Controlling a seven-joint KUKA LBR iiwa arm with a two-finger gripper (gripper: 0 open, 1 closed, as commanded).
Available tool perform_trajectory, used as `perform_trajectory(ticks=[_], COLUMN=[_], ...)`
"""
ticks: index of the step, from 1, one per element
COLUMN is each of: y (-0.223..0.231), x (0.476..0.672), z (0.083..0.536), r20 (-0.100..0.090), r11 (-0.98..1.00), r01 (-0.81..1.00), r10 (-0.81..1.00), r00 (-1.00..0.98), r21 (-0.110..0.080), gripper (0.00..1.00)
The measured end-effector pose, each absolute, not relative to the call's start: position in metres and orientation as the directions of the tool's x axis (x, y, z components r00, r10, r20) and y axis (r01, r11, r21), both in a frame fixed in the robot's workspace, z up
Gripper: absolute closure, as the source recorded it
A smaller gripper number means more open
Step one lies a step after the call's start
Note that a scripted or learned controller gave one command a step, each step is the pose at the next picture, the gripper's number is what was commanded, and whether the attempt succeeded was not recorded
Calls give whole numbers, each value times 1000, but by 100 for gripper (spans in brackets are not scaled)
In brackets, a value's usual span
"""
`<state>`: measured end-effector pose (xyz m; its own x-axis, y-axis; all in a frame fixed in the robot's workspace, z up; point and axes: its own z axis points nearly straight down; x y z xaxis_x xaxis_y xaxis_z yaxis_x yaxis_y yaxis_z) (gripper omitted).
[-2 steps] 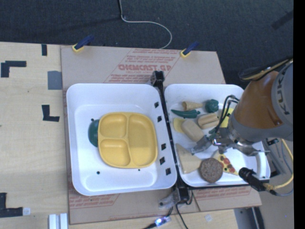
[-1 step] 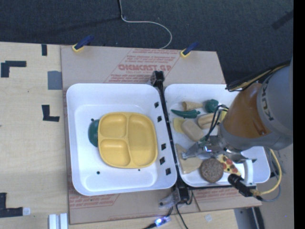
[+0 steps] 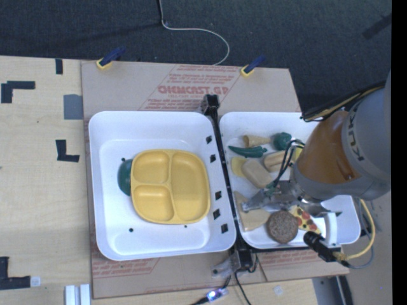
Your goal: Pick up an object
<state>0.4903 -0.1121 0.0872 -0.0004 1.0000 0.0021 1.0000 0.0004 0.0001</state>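
Camera view: the arm [image 3: 346,148] reaches in from the right over the right bin [image 3: 346,230], its gripper [image 3: 257,202] low among the clutter there.

The metal fingers [image 3: 254,203] point left toward the bin divider, resting over pale wedge-shaped pieces [image 3: 254,173]; I cannot tell whether they are parted or closed, nor whether anything sits between them. Just below the gripper lies a brown round patty [image 3: 282,227]. A green pepper [image 3: 248,150] and a teal piece [image 3: 281,140] sit toward the bin's upper part. In the left bin [image 3: 105,132] a yellow divided plate [image 3: 170,186] lies flat, a dark green thing [image 3: 124,176] peeking from under its left edge.
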Motion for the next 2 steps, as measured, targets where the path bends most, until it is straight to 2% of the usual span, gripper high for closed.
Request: perform_trajectory(ticks=[1,2], y=[-109,-116], x=[493,494], z=[100,144], r20=[7,-1], r11=[3,1], r01=[1000,1000], r10=[1000,1000], r00=[-3,-1], r21=[5,1], gripper=[100,100])
